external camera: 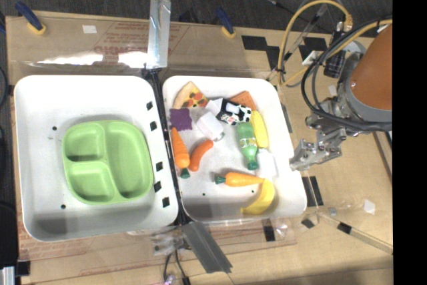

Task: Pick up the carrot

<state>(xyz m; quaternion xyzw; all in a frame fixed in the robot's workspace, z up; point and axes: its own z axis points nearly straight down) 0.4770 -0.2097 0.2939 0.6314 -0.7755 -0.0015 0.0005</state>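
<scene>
1. The gripper (313, 151) hangs just outside the right bin (283, 113), over the table (347, 197). It holds nothing. I cannot tell if it is wide or narrow.
2. One carrot (179, 147) lies by the bin's left wall. Another carrot (241, 179) lies near the front, touching a banana (261, 199).
3. Go for the front one, I think. Come straight down across its middle and miss the banana.

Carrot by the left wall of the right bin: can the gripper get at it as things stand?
Probably yes, from above. The carrot lies uncovered, but it hugs the bin wall and an orange sausage-like toy crowds its other side. The gripper sits outside the right bin.
</scene>
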